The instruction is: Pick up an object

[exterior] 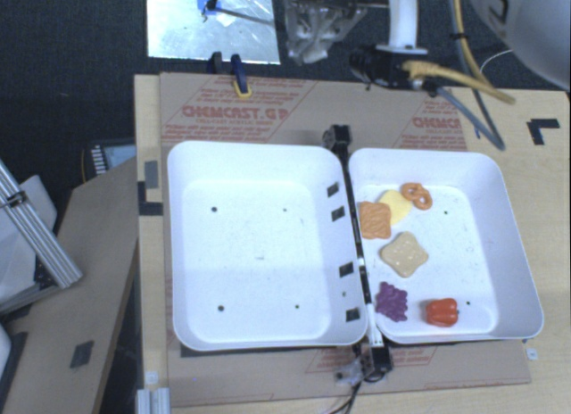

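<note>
The grey two-finger gripper (312,33) is hanging at the top centre of the frame, above the cardboard-covered bench (241,109) and beyond the far rims of both bins. Nothing is sitting between its fingers, and I cannot tell whether the jaws are spread or pressed together.

Every candidate is lying in the right-hand shallow white plastic bin (513,225), toward the lower right of the frame from the gripper: a small brown pretzel-shaped toy (416,194), a pale yellow flat piece (397,204) touching an orange waffle-like square (375,219), a tan bread-slice toy (403,254), a purple grape cluster (391,302) and a red pepper toy (442,312).

The pretzel is lying nearest the gripper; the pepper and grapes are lying farthest, at the bin's near edge. The left-hand white bin (178,225) is sitting beside it, their inner walls touching.
</note>
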Action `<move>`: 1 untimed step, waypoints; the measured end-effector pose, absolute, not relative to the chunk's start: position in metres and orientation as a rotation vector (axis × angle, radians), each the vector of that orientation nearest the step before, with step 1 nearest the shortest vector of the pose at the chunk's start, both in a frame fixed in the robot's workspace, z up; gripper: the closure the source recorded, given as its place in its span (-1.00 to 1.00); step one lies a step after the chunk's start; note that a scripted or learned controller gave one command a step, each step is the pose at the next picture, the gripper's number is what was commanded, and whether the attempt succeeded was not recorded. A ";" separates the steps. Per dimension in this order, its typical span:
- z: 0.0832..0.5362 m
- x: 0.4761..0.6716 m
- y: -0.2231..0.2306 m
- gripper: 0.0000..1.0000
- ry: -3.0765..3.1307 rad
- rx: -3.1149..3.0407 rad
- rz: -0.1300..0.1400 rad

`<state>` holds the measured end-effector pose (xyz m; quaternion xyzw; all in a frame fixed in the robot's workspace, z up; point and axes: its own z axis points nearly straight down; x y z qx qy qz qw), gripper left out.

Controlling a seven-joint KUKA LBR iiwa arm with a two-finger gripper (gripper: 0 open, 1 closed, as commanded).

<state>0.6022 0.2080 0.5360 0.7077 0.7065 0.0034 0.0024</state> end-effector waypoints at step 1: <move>0.535 0.518 0.236 1.00 2.231 2.214 0.001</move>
